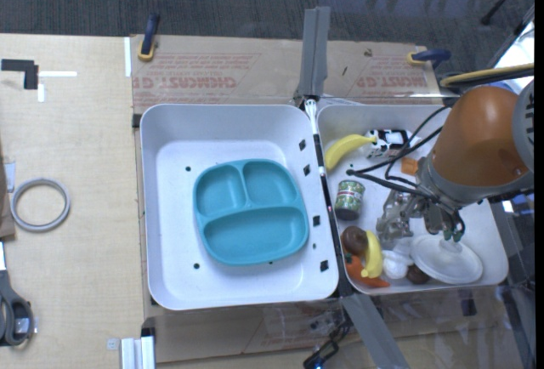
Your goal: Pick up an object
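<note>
Jaws' state unclear, gripper (399,218) hovers over right bin (501,252) with two bananas (344,148), one can (348,199).

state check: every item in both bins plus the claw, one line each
blue divided plate: flat, upright, in left bin
banana: lying at back of right bin
small can: standing upright
clear glass: on its side
claw: low in right bin, grip unclear
</note>
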You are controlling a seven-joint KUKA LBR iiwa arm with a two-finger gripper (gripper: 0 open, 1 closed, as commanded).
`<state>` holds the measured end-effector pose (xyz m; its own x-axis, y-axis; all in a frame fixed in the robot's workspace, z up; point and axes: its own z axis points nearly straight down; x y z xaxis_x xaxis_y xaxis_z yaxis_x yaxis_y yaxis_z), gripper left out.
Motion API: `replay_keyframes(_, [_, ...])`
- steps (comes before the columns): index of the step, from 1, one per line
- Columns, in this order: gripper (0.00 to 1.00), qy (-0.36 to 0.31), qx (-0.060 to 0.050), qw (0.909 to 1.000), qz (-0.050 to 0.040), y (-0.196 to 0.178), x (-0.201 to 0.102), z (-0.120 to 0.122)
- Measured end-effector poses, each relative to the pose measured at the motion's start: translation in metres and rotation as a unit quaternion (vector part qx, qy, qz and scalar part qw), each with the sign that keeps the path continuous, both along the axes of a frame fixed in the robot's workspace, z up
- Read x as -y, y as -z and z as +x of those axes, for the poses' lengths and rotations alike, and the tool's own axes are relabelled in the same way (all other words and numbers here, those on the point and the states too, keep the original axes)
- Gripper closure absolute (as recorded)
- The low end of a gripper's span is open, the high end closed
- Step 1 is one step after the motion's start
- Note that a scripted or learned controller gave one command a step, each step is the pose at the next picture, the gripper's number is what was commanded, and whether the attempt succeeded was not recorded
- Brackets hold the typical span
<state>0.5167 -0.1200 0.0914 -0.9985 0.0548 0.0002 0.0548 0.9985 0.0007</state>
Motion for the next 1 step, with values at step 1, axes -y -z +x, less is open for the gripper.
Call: replay_keyframes(1, [1.0,-0.281,0.003,0.9597,-0.0005,-0.0014,0.044,0.0555])
